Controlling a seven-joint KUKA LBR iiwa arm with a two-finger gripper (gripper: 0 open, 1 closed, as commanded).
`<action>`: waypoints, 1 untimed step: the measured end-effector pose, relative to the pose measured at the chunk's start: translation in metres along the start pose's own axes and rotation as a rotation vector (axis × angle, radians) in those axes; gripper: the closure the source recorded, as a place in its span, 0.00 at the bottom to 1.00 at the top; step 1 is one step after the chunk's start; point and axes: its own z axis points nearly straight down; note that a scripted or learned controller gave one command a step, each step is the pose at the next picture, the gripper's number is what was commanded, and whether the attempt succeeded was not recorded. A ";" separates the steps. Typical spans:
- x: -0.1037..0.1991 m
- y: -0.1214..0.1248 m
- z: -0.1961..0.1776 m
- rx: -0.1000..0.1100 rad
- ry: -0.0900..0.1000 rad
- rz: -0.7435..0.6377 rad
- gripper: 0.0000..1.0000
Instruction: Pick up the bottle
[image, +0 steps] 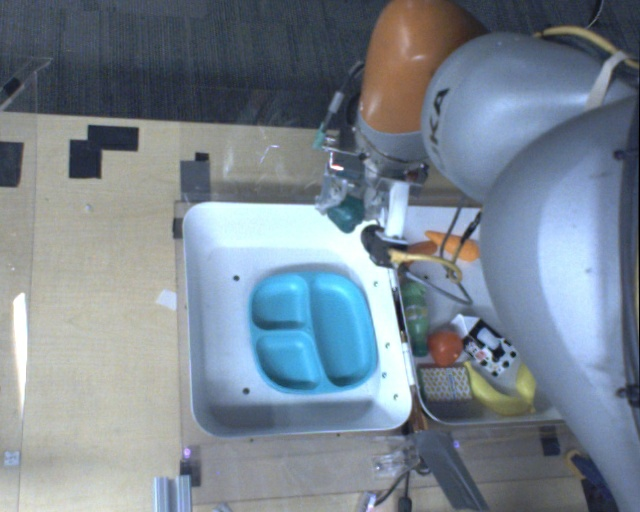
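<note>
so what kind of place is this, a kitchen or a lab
Most likely a robotics lab bench, not a kitchen: a grey arm reaches over two white bins, one holding a blue divided plate, the other toy-like food such as a banana.

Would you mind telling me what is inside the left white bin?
A blue divided plate lies in the left bin. The arm and gripper cover its far right corner, so anything there is hidden.

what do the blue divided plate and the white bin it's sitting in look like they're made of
The blue plate looks like molded plastic with a smooth, slightly glossy finish: even colour, rounded compartment ridges, soft highlights. The white bin also looks like plastic, possibly painted metal, with a satin finish: its rounded corners and uniform white walls show only faint shading.
</note>
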 end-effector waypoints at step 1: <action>0.002 0.001 -0.012 -0.005 0.001 -0.009 1.00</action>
